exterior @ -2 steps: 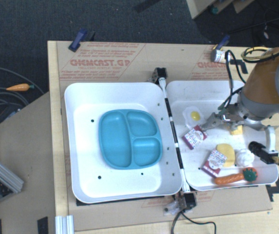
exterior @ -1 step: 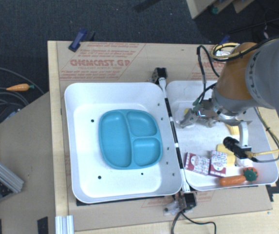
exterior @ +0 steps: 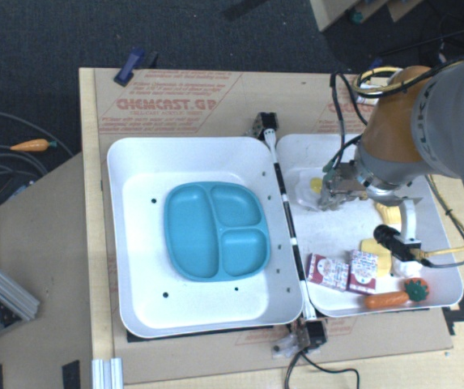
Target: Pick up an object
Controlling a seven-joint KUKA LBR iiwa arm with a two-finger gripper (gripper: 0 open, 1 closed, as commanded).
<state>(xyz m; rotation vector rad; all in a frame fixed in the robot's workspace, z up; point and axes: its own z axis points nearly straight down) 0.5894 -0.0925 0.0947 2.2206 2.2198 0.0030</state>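
Small yellow object (exterior: pixel 317 185) lies unlifted in the right white bin (exterior: pixel 450 241), just left of the lowered pincer (exterior: pixel 334 191), whose grip state I cannot tell.

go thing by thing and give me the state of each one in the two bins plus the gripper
Blue three-compartment plastic plate: flat, upright, mid left white bin, nothing in its compartments.
Two small red-and-white cartons: lying flat, side by side, in right white bin.
Orange toy carrot: lying along that bin's near edge.
Yellow blocks: lying flat, partly under the arm.
Two-finger gripper: low over the right bin; finger state unclear.
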